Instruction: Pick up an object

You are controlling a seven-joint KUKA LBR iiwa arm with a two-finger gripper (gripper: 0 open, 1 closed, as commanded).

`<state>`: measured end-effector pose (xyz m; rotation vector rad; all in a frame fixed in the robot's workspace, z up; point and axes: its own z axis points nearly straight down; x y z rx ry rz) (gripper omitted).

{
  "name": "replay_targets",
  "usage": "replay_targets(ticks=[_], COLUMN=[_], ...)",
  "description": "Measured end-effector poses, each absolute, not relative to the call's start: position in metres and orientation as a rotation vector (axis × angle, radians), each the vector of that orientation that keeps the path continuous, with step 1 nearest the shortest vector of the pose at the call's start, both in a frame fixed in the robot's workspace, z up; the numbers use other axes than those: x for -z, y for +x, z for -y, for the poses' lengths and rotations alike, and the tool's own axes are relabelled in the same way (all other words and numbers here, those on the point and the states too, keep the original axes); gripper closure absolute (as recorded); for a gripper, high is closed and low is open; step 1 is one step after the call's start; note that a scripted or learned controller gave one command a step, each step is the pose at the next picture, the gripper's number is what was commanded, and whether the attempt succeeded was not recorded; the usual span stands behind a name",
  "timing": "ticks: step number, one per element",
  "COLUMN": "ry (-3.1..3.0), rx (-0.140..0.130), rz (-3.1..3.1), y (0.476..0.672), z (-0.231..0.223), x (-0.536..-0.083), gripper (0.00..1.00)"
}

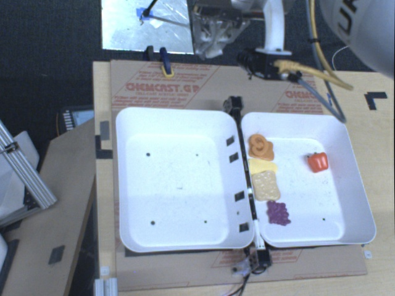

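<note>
Across the desk [74, 184], our hand [210, 39] hangs far up, grip state unclear; we should descend squarely over the isolated red pepper [318, 162].

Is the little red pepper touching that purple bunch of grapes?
Apart. The camera view shows the red pepper by the bin's right side, bare white floor separating it from the purple grapes.

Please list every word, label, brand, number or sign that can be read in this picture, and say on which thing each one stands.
"CHEMCAST GP": red print on the brown board under the bins, behind the left bin.
Same red print behind the right bin and along the board's front edge: too blurred or hidden to read with certainty.
"UK": large dark letters on the arm's white housing, cut off by the frame.
</note>
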<state>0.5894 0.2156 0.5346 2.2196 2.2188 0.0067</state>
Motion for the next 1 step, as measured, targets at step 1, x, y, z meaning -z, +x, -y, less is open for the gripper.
replay_targets(ticks=[1], ry=[2.215], rx=[-0.004], rz=[-2.226], y=[0.6010], z=[-0.2348], x=[-0.5349], gripper=[1.00])
